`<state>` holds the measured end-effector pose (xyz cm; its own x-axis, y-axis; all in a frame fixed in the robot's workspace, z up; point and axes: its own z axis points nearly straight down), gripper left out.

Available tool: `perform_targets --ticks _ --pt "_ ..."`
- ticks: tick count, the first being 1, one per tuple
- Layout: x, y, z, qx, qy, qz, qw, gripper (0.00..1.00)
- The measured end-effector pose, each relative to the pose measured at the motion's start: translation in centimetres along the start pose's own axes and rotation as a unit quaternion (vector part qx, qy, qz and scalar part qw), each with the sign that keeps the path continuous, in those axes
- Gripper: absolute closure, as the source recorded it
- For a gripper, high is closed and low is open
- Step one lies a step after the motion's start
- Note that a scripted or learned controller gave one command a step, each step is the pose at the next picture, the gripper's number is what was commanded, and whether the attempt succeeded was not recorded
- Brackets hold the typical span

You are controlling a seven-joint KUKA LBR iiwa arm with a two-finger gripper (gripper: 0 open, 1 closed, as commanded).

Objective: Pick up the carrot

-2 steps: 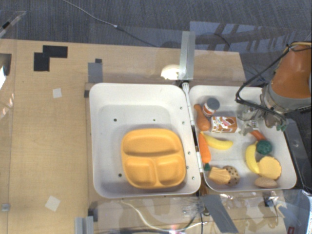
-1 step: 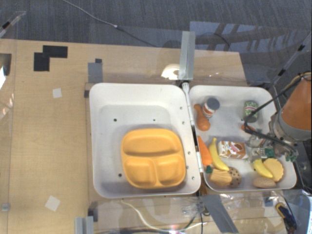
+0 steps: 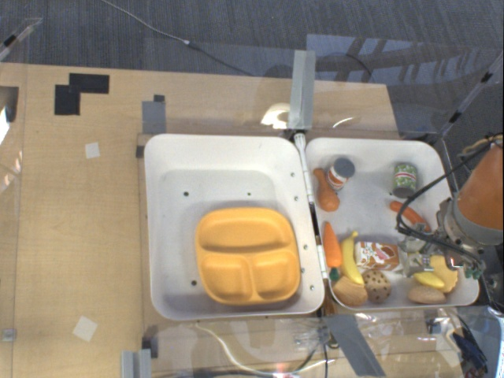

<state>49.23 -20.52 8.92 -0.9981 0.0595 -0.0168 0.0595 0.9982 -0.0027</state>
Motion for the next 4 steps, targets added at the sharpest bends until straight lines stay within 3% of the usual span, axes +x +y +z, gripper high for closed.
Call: perform_targets --ticks 1,2,3,4 --pt "-3.0 7.3 -11.8 -0.001 -0.002 -0.071 0.9975 1.00" --pt "-0.2 4.0 0.2 -0.001 0.002 -0.173 0.9849 1.00" --pt "-1.3 0.0 -0.8 -0.001 0.003 -0.245 0.9696 1.00" --pt "-1.2 0.0 -3.2 -0.002 0.002 -0.388 0.9216 1.00"
